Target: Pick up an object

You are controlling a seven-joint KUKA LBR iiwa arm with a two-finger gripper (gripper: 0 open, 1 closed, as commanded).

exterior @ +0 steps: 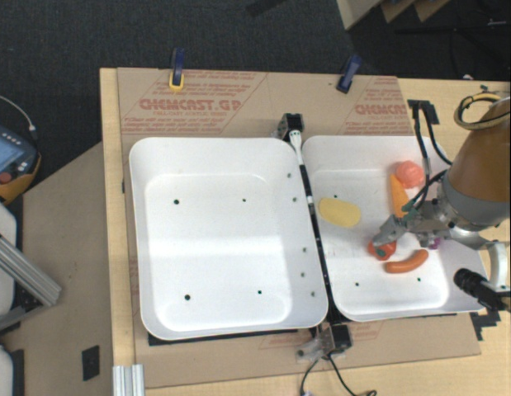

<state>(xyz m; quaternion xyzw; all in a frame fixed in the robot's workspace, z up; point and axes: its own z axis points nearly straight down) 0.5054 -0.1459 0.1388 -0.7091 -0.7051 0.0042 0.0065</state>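
Several small items lie in the right bin (362,299). A yellow oval piece (339,213) rests near its left wall. A pink ball (409,173) and an orange carrot-like piece (398,195) lie toward the back right. A red sausage (405,261) and a small red piece (380,248) lie near the middle. My gripper (402,231) hangs low over the right bin, right above the small red piece and just in front of the carrot-like piece. Its tip looks close to or touching the small red piece, and the wrist hides part of the bin floor.
The left bin (156,246) lies beside the right one, split from it by a black divider rail (309,213). Both rest on a cardboard sheet (238,97) held by blue clamps (177,68). Black cables (424,134) run along the back right by the arm.
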